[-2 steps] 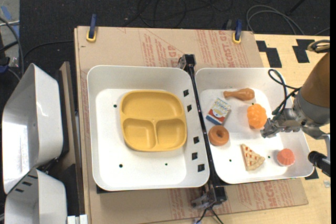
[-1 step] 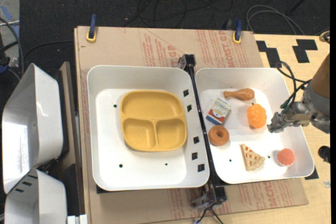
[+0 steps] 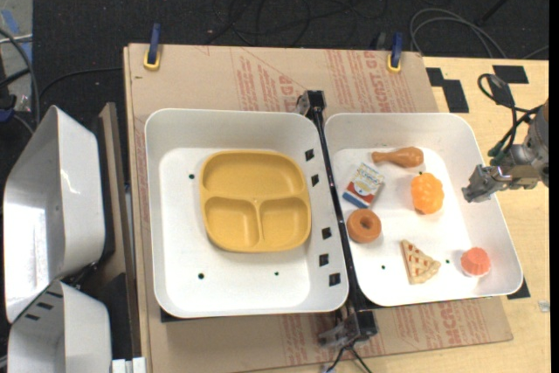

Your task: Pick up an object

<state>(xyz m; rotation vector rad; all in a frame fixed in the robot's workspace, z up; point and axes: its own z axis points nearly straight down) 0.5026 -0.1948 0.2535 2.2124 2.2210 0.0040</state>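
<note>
Gripper (image 3: pixel 483 183) sits at right bin's (image 3: pixel 454 134) right rim, can't tell its state, nothing visibly held; orange fruit (image 3: pixel 427 193), drumstick (image 3: pixel 398 157), donut (image 3: pixel 364 227) all lie loose in that bin.

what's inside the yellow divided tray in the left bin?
Nothing visible inside the yellow three-compartment plastic tray; all three compartments show bare yellow bottoms. It sits in the left white bin. Whatever is under the tray is covered, so I can't tell.
</note>
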